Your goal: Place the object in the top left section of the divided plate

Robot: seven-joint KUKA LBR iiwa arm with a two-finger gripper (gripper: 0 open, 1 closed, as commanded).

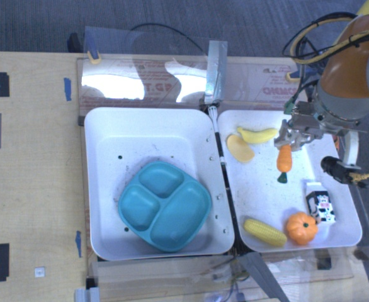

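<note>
The arm comes in from the upper right of the frame, its orange band just above the wrist, and the gripper point(289, 141) hangs over the upper part of the right bin point(342, 234). A small carrot point(285, 161) hangs upright from it, orange body up and dark green tip pointing down; its top sits between the fingers point(283, 138), which are pinched on it.

Just left of the carrot, in the upper left of that bin, a banana point(257, 134) lies nearly flat, with a pale yellow round slice point(240, 148) touching it from below. Along the bin's lower edge an ear of corn point(264, 231) lies at a slant, and an orange pumpkin point(301, 228) sits right beside it. Above the pumpkin, near the right wall, lies a small black-and-white toy point(320, 206); I cannot tell what it is.

The left bin point(102, 143) holds the blue divided plate point(165, 204), turned at an angle in the lower middle of the bin. Its three sections look bare. The plate is well apart from the carrot, with the walls between the two bins lying between them. Both bins sit on the desk point(33, 168).
</note>
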